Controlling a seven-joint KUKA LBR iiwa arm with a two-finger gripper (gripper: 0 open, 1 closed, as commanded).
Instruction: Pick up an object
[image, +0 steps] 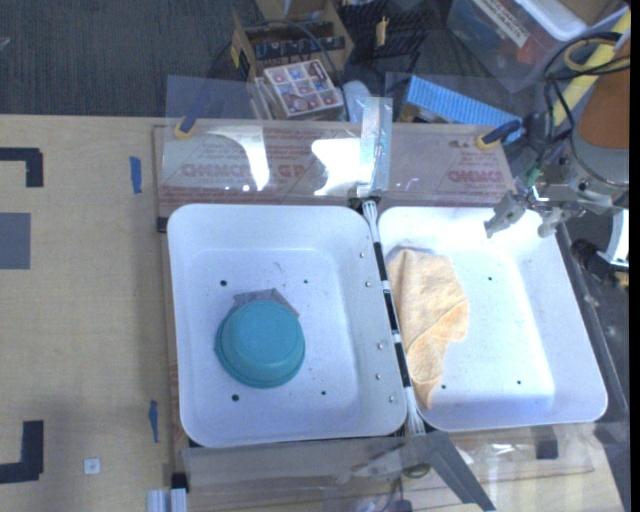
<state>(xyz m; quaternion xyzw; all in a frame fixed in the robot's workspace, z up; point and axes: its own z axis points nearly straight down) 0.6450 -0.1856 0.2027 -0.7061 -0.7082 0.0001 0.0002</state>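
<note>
**Spotter:** What have you got, biggest things first?

**Me:** The surface (80, 300) carries two white bins side by side. The right bin (520, 330) lies under my jaws (522, 214), the left bin (200, 260) is on its far side, well away from them. Next in size, a yellow cloth (428, 320) lies crumpled in the right bin along the wall it shares with the left one. Then a teal bowl (261, 343), upside down in the left bin.

**Spotter:** And the jaws themselves?

**Me:** They hang over the right bin's far corner with nothing between them. I read two fingers standing apart, one on each side, so I call them spread.

**Spotter:** Which thing is nearer?

**Me:** The cloth, clearly. From the jaws it lies toward the camera and toward the divider, in the same bin. Its long axis runs along that divider, away from the jaws' end of the bin. The bowl is well beyond it, across the divider. I judge the cloth the easier reach.
</note>
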